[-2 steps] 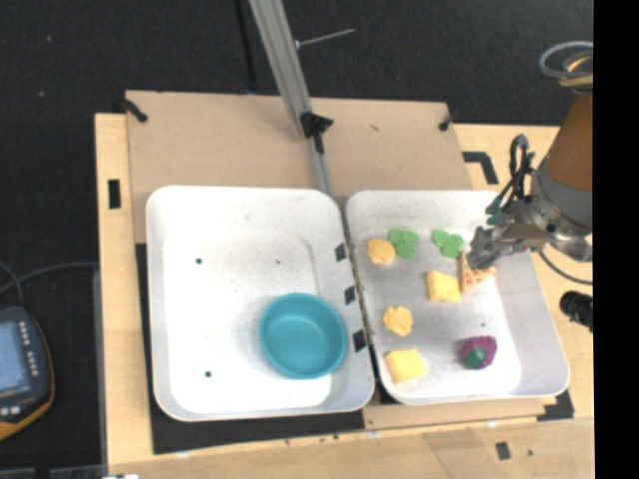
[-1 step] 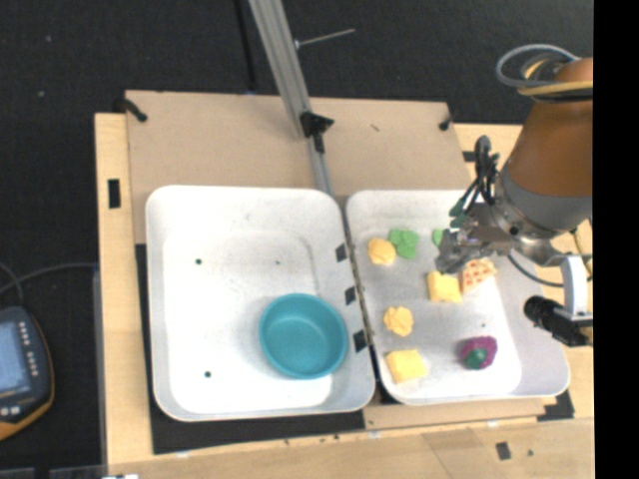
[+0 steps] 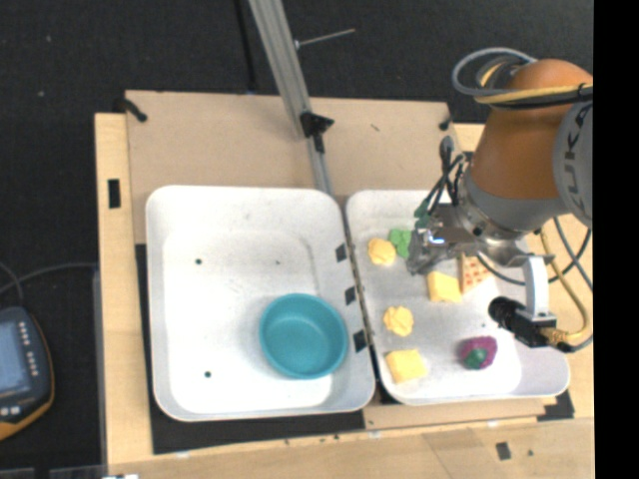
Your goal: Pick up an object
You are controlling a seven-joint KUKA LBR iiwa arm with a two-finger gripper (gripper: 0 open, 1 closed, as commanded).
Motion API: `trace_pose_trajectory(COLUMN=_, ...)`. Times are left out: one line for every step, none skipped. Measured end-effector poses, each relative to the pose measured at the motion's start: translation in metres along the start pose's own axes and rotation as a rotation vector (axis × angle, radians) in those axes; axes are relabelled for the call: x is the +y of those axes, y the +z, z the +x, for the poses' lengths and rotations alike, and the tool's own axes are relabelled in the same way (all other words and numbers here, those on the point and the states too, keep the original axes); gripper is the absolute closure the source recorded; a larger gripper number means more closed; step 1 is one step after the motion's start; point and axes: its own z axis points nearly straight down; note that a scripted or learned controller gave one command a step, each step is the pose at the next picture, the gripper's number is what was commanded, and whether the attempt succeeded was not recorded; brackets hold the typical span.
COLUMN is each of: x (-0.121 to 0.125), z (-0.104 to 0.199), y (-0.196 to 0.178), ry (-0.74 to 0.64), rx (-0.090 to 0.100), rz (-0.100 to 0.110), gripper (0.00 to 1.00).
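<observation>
The right bin (image 3: 539, 377) holds several small toys: a yellow piece (image 3: 381, 252) near its left wall, a green piece (image 3: 400, 239) beside it, a yellow block (image 3: 443, 287), a ruffled yellow piece (image 3: 398, 319), a yellow wedge (image 3: 404, 365), a purple and green piece (image 3: 478, 352) and an orange slice (image 3: 472, 270) partly under the arm. My gripper (image 3: 426, 248) hangs low over the bin's upper middle, between the green piece and the yellow block. The wrist above hides much of it.
The left bin (image 3: 200, 228) holds a teal bowl (image 3: 303, 334) near its front right. A slanted metal pole (image 3: 285, 63) crosses behind the bins. A black camera module (image 3: 519, 319) juts from the wrist over the right bin.
</observation>
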Motion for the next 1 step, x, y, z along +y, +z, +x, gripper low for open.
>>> trace_pose_trajectory(x=0.0066, z=0.0615, y=0.0085, ry=-0.006, rx=0.001, rz=0.003, gripper=1.00)
